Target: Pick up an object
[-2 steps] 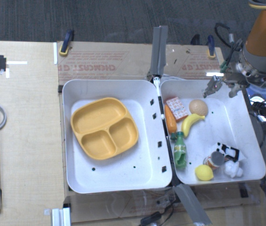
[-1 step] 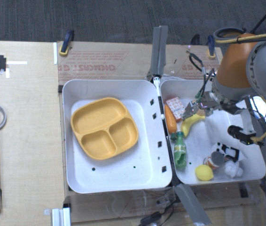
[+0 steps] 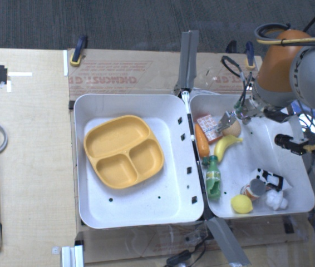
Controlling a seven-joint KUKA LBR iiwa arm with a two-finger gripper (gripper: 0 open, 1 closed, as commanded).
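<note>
Claw (image 3: 231,121): low in right bin (image 3: 296,149), grip state cannot be told | beige item (image 3: 232,129) touching it just below | red packet (image 3: 207,124) just beside, left | banana (image 3: 225,145) beneath | carrot (image 3: 201,142), green bottle (image 3: 212,177), lemon (image 3: 241,204) farther off | yellow tray (image 3: 124,151) in left bin (image 3: 90,204)

Right-hand white bin (image 3: 296,202), right half of frame: an orange carrot (image 3: 201,142) upright along its left wall, a yellow banana (image 3: 226,146) beside it, a green bottle (image 3: 212,177) below, a yellow lemon (image 3: 241,204) near the lower edge.
</note>
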